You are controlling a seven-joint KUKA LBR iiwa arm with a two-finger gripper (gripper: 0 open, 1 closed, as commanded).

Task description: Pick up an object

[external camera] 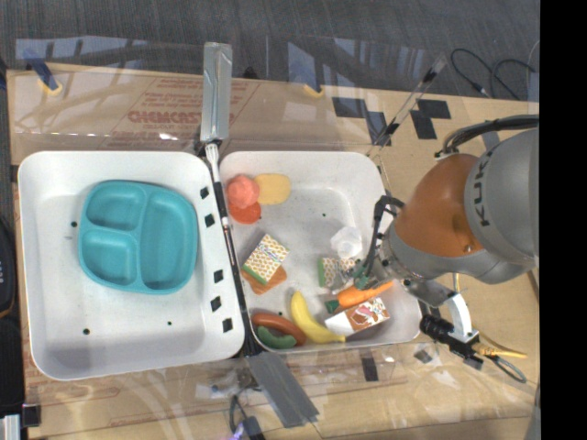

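Camera view: slim orange carrot.

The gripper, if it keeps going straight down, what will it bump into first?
Probably the orange carrot under the gripper, near the green packet. Depth is hard to judge from above.

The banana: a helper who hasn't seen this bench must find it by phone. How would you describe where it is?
Look in the right-hand white bin, along its near edge. The banana lies there between a red-and-green toy and a small carton. It is the only long, curved, plain yellow piece there.
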